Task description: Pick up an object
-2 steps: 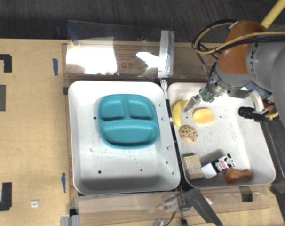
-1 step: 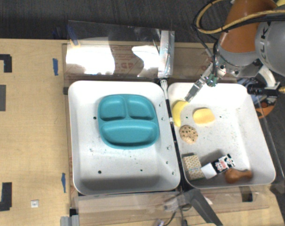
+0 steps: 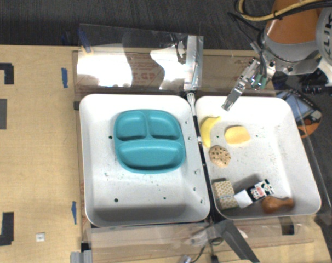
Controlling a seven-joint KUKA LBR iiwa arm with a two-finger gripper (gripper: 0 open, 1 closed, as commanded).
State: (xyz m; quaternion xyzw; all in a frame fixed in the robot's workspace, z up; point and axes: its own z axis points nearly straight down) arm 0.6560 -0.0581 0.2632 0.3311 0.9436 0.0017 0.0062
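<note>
My gripper (image 3: 232, 100) hangs over the far left corner of the right bin (image 3: 286, 147), above and apart from the objects in it. Just below it lie a yellow banana-shaped piece (image 3: 209, 129) and a yellow rounded piece (image 3: 237, 134). A speckled cookie (image 3: 219, 156) rests nearer the bin's middle left. Along the near edge sit a tan textured block (image 3: 224, 193), a small white and black item (image 3: 256, 192) and a brown piece (image 3: 276, 203). I see nothing held by the gripper.
A teal divided plate (image 3: 149, 140) lies in the left bin (image 3: 95, 163). A clear shiny panel (image 3: 138, 64) stands behind the bins. Cables and the arm's grey and orange body (image 3: 297, 21) crowd the upper right.
</note>
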